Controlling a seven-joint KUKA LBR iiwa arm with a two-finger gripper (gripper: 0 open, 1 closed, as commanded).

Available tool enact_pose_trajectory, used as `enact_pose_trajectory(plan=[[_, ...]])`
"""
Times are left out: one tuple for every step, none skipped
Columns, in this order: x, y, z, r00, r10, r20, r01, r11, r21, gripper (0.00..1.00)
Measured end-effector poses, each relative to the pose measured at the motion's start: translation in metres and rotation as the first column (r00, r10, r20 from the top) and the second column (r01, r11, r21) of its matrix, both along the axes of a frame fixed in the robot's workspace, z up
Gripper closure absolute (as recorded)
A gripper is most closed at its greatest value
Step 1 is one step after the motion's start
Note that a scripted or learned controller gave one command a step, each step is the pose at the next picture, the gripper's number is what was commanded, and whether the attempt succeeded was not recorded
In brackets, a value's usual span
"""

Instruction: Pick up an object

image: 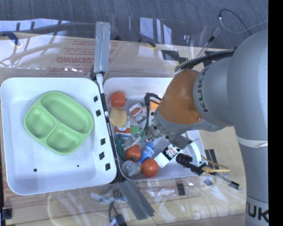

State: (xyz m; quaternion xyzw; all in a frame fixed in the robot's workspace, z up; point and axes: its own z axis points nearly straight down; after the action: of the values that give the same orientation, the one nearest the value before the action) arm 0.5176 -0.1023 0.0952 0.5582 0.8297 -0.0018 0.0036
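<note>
The hand (148, 130), whether spread or closed I cannot tell, should centre over the tomato (133, 152) just beside it before closing.

Dark grey carpet (132, 1) lies beyond the surface (221, 204), which is light wood. A cardboard sheet (47, 60) with red lettering sits under glossy clear film (151, 32).

"KUKA" on the arm (236, 93), "CHEMCAST" on the brown board (61, 58) behind
</note>
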Motion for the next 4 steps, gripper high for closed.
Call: enact_pose_trajectory(plan=[[0.057, -0.012, 0.05, 0.998, -0.059, -0.005, 0.059, 0.998, 0.006, 0.0], [0.062, -0.014, 0.124, 0.996, -0.092, -0.003, 0.092, 0.996, 0.006, 0.0], [0.071, 0.004, 0.06, 1.0, 0.029, -0.009, -0.029, 1.0, 0.007, 0.0], [0.1, 0.0, 0.003, 1.0, 0.029, 0.006, -0.029, 1.0, 0.008, 0.0]])
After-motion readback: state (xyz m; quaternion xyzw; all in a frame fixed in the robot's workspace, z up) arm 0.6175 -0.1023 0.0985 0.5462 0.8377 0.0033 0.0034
